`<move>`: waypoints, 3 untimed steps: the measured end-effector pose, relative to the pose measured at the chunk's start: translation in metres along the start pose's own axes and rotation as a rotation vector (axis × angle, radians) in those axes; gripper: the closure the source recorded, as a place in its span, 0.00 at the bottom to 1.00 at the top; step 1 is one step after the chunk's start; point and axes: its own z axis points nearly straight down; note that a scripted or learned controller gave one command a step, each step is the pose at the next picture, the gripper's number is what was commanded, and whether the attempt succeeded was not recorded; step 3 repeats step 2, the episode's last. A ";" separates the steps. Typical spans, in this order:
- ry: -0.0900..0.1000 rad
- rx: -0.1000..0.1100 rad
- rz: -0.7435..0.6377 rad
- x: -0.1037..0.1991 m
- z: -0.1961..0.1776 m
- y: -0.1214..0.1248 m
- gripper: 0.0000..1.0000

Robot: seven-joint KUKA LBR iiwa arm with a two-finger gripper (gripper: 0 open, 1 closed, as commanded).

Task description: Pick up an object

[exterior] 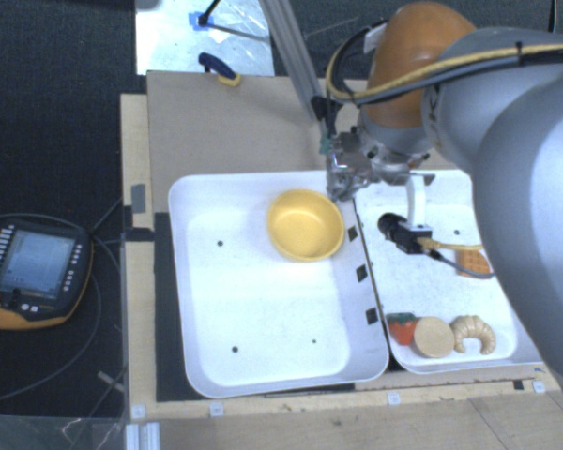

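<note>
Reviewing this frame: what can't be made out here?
Camera view:
Right bin: right part covered by the arm.
Orange item: partly under the arm, identity unclear.
Red item: small, partly behind the round tan piece.
Gripper and yellow bowl: contact unclear, too blurred.

Bench (220,125) bearing left bin (263,336), right bin (460,218)

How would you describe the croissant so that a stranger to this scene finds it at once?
Start from the right white bin of the two and look along its near edge. The croissant is the item farthest right there. It is pale brown, curved and ridged, unlike the flat round tan disc beside it.
</note>
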 end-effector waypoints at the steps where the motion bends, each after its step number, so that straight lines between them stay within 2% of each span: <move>1: 0.000 0.000 0.001 0.038 -0.005 0.021 1.00; 2: -0.001 0.000 0.003 0.036 -0.005 0.021 0.00; 3: -0.001 0.000 0.003 0.036 -0.005 0.021 0.00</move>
